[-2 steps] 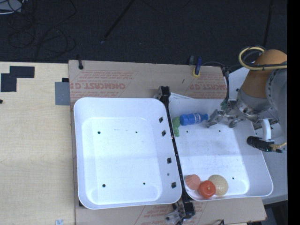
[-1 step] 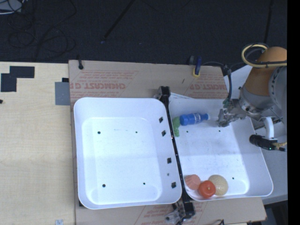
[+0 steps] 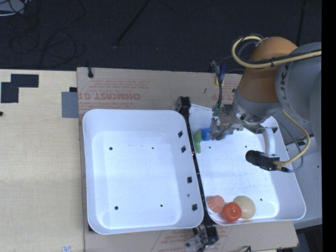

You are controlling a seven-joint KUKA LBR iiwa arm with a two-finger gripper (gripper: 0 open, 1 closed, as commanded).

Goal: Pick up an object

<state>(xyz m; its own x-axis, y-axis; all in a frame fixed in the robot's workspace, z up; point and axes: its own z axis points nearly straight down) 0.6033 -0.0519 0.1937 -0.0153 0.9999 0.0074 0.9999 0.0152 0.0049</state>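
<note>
Blue object [image 3: 206, 135] and green object [image 3: 197, 139] lie in the right bin's far left corner, with the gripper [image 3: 216, 133] right at them.

Both small things lie in the right bin [image 3: 294, 198], close to the wall it shares with the left bin [image 3: 94, 121]. The green one is nearer that wall and the blue one is at the gripper's tip; whether they touch cannot be told. In the same bin's near left corner a pink piece [image 3: 214, 202], a red ball [image 3: 231, 211] and a cream ball [image 3: 244, 206] sit bunched together, well apart from the gripper. The grey arm [image 3: 273, 72] reaches in from the right over the bin's far edge. Cardboard [image 3: 131, 88] lies under both bins. Whether the gripper is clenched or released cannot be told.
</note>
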